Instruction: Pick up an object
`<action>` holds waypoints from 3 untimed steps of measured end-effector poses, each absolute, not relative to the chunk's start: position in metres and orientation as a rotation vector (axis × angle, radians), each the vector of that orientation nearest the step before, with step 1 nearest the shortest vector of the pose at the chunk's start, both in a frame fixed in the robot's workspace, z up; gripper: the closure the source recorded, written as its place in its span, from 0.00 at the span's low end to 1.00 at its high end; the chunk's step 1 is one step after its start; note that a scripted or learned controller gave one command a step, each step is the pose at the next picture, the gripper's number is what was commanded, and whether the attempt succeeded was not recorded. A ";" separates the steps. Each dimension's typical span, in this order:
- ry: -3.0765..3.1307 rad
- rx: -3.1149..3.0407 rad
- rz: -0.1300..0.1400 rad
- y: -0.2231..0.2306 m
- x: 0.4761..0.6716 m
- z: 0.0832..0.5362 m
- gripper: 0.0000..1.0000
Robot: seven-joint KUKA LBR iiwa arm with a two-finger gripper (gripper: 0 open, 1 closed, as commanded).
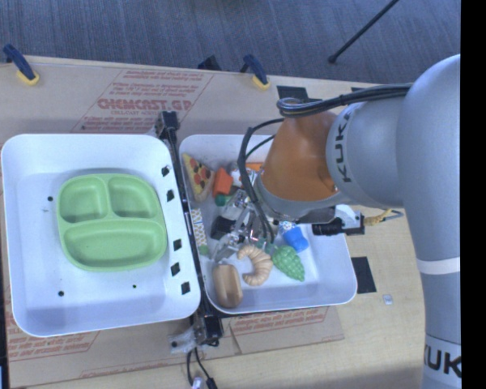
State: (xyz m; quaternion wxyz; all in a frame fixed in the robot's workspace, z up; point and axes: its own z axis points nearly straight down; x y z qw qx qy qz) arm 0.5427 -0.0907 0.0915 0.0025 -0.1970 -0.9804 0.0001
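In the right bin point(340, 286) we see, nearest us, a bread roll point(226, 285), a croissant point(257, 265) and a green cone-shaped toy point(289, 262), with a pizza slice point(198, 176) further back; the left bin point(24, 209) holds a green divided plate point(111, 220). The gripper point(236, 224) hangs just above the croissant, which lies on the bin floor; we cannot tell how wide it stands.

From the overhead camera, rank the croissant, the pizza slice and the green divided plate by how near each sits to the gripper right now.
Gripper is low in the right bin.
1. Croissant: nearest, just below and right of the gripper, same bin.
2. Pizza slice: farther, near that bin's upper left corner.
3. Green divided plate: farthest, in the left bin across the divider.
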 end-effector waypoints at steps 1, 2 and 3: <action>-3.139 -0.136 0.001 -0.105 0.545 0.092 0.00; -3.139 -0.080 0.000 -0.092 0.541 0.092 0.00; -3.056 0.731 0.000 -0.099 0.537 0.092 0.00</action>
